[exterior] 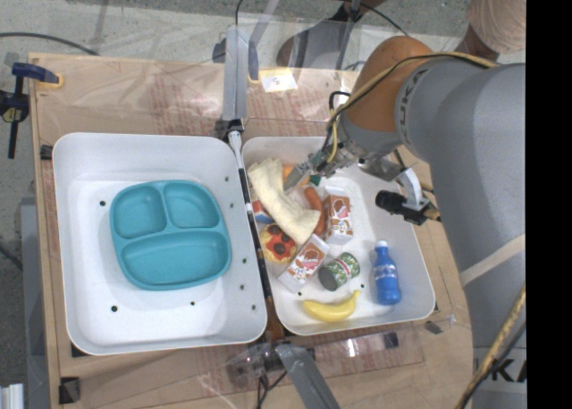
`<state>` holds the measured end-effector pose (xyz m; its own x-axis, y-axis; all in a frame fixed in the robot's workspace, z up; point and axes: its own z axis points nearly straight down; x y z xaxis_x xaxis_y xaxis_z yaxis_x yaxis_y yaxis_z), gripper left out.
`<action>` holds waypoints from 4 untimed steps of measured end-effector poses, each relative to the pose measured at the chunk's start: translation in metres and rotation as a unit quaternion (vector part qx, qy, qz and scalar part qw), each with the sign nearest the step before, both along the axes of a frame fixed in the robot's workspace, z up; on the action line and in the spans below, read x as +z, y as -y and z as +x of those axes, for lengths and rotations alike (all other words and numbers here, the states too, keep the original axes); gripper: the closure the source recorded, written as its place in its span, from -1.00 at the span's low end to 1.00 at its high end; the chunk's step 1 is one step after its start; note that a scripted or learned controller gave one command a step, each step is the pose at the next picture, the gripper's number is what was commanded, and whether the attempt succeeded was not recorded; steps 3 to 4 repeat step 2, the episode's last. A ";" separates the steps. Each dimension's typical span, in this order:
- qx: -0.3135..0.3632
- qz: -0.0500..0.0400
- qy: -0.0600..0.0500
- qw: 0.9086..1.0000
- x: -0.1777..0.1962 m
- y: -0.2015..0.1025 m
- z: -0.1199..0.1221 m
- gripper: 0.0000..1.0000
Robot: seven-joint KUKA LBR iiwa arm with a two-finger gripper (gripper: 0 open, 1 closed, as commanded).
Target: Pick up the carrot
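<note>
The gripper point(308, 169) is lowered into the right bin point(418, 260), apparently to reach the carrot point(312, 198), which lies just near of it beside the cloth point(281, 200). Whether the fingers are apart cannot be told.

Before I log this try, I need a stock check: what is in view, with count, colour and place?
bins: 2, white, side by side on the bench
plate: 1, teal, three sections, left bin
cloth: 1, cream, right bin
carrot: 1, orange, right bin, beside the cloth
cartons: 2, red and white, right bin
can: 1, green, right bin
bottle: 1, blue, right bin
banana: 1, yellow, right bin's near edge
gripper: 1, dark, above the carrot
</note>
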<state>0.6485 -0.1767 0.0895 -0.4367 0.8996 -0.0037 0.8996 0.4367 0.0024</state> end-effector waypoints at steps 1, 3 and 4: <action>0.001 -0.001 0.000 1.000 0.012 0.002 0.000 1.00; -0.089 0.001 -0.001 0.996 0.099 -0.088 -0.011 1.00; -0.089 0.001 -0.001 0.996 0.099 -0.088 -0.011 1.00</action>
